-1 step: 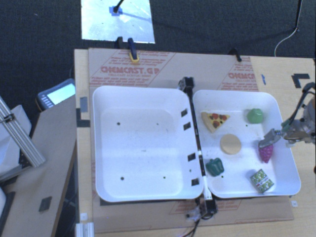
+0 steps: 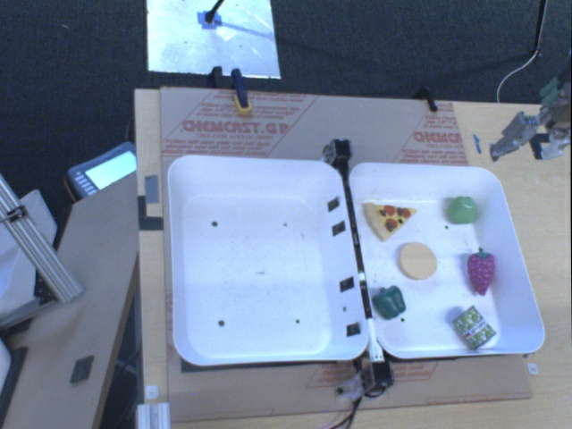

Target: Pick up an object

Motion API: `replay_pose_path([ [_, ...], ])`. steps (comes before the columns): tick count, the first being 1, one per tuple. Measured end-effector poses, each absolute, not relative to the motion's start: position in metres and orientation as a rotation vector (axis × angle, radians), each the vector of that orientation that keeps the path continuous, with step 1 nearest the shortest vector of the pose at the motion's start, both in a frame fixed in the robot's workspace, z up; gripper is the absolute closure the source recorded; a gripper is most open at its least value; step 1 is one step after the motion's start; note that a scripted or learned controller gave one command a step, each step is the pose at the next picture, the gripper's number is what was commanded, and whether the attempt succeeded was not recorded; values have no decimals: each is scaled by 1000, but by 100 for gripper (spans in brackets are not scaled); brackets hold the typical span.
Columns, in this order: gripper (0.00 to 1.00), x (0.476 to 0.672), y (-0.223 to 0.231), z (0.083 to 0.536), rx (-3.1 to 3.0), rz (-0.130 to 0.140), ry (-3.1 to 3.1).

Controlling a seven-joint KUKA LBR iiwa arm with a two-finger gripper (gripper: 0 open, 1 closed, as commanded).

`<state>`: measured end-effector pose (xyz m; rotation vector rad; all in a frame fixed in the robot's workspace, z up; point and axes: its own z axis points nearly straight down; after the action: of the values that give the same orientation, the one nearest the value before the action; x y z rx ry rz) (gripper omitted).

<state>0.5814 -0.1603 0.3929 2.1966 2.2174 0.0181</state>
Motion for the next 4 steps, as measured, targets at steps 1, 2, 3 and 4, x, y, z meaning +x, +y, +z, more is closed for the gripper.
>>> replay_pose_path([
  [1,0,638,-208,546,2199,14,2211],
  [2,100,637,-206,548,2203,4,2227],
  [3,100,639,-138,457,2215,-3,2237],
  [4,100,653,-76,473,2209,7,2231],
])
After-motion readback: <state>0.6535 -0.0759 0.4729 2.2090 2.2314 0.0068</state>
